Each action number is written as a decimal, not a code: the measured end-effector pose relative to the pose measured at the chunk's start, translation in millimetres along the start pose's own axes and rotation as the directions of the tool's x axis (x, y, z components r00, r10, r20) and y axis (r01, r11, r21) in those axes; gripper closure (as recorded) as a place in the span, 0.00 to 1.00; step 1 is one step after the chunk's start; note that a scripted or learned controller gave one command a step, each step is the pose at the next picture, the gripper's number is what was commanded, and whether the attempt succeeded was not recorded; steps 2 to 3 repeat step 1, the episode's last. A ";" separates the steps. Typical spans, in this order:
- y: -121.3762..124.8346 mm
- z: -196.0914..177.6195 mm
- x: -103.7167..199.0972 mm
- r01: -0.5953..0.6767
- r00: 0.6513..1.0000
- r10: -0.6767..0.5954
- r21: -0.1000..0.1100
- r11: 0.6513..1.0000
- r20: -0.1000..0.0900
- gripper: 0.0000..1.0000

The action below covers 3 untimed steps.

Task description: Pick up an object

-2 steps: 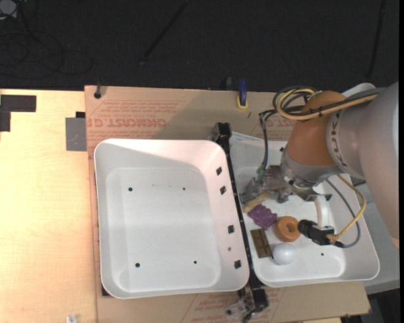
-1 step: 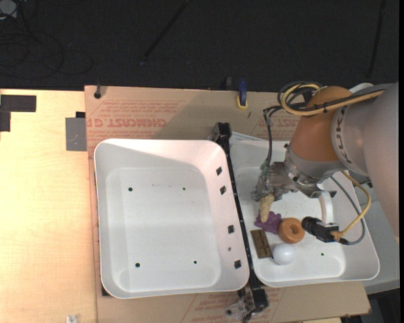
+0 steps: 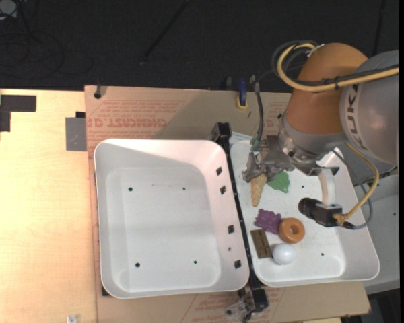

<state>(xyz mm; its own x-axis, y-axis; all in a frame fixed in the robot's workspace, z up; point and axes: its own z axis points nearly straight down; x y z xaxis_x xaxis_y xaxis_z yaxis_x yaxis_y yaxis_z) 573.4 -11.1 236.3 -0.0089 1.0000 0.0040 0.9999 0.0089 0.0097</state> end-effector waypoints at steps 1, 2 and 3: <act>-53.5 51.8 53.8 -0.004 1.000 0.004 0.022 1.000 0.002 1.00; -53.5 51.8 53.8 -0.004 1.000 0.004 0.022 1.000 0.002 1.00; -53.5 51.8 53.8 -0.004 1.000 0.004 0.022 1.000 0.002 1.00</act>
